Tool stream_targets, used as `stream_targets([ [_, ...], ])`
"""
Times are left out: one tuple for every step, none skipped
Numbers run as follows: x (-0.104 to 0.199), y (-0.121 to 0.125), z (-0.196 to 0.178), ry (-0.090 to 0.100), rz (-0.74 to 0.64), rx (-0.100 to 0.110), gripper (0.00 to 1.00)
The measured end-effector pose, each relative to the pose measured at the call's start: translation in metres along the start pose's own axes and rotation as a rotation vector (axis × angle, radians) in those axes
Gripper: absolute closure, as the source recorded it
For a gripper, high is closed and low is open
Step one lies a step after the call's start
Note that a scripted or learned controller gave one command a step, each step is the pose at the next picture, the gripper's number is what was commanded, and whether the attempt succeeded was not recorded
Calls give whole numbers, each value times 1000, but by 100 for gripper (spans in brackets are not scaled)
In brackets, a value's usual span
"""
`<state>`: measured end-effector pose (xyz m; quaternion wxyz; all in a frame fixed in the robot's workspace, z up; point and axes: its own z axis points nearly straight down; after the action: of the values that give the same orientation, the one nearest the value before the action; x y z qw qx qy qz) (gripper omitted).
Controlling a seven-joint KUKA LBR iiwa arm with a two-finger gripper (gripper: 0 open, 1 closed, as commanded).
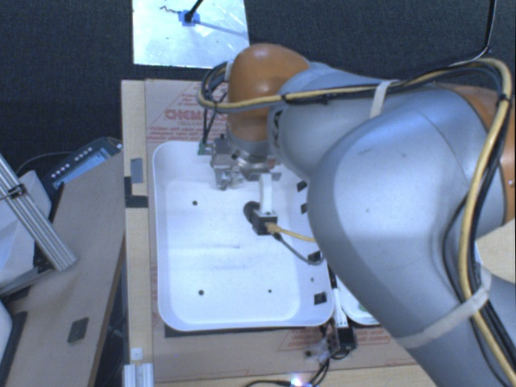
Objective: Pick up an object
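One arm (403, 208) is reaching in from the right and is covering much of the scene. It is carrying one gripper (226, 172), which is hanging over the far part of the left bin (173, 240), close to its back wall. Whether the claw is open or closed cannot be told, and nothing can be seen held in it.

Of the two bins, the right bin (364, 314) is showing just a narrow white piece under the arm. On the floor of the left bin, three small dark dots are visible.

Just right of the gripper, one white strip (266, 192) is lying with its long axis running from far to near, and one small black piece (259, 218) is sitting at its near end. One yellow cable (292, 239) is going from this piece toward the lower right, under the arm. Whether these are a loose object or belong to the arm cannot be told.

One shiny sheet (189, 18) is lying behind the bins.
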<state>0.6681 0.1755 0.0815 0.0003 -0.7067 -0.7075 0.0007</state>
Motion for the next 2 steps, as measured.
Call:
stream_targets([
  [20, -62, -40, 1, -4, 2, 100],
  [62, -56, -140, 6, -7, -12, 100],
])
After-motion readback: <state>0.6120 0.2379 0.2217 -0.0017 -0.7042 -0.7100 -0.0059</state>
